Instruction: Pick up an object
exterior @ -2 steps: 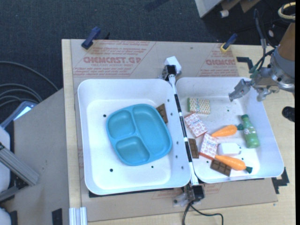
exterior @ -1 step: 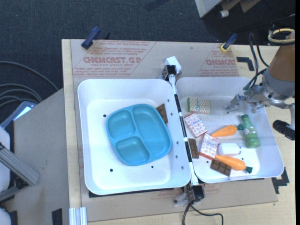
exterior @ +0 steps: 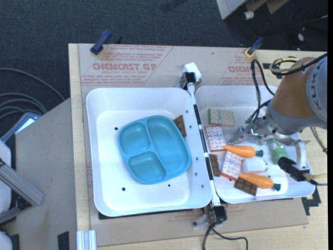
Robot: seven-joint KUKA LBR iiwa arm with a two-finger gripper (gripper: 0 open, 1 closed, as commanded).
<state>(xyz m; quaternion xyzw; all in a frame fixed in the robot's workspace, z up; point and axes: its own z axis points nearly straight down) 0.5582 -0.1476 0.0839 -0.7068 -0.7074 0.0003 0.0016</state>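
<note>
1. Nearest the camera, at the bench's 6 o'clock edge, a dark cable (exterior: 218,238) trails off from a small black fitting (exterior: 217,213) between the two bins.
2. The left bin (exterior: 99,139) is a shallow, smooth white plastic tray with rounded corners and a few small dark holes in its floor.
3. At its centre lies a glossy light-blue plate (exterior: 154,148), a rounded oblong moulded into three compartments; a brown, ridged chocolate bar (exterior: 180,125) peeks out from under its 2 o'clock edge.
4. The right bin (exterior: 223,194) is the same white plastic and is crowded.
5. Two tapering orange carrots lie in it: one carrot (exterior: 240,151) near the middle, the other carrot (exterior: 256,180) towards 5 o'clock, touching a dark brown chocolate block (exterior: 245,186).
6. Flat printed packets (exterior: 215,137) in red and white sit at the bin's 9 o'clock side, with a pale checked packet (exterior: 221,117) at 11 o'clock.
7. A small green bottle (exterior: 278,151) stands at 3 o'clock, just beside the arm.
8. The arm (exterior: 299,95) enters from 3 o'clock, smooth grey with an orange band, and its metallic gripper (exterior: 254,130) hangs low over the right bin above the middle carrot; whether the pincer is apart or together cannot be told.
9. The bench (exterior: 130,64) is pale board covered in printed film.
</note>
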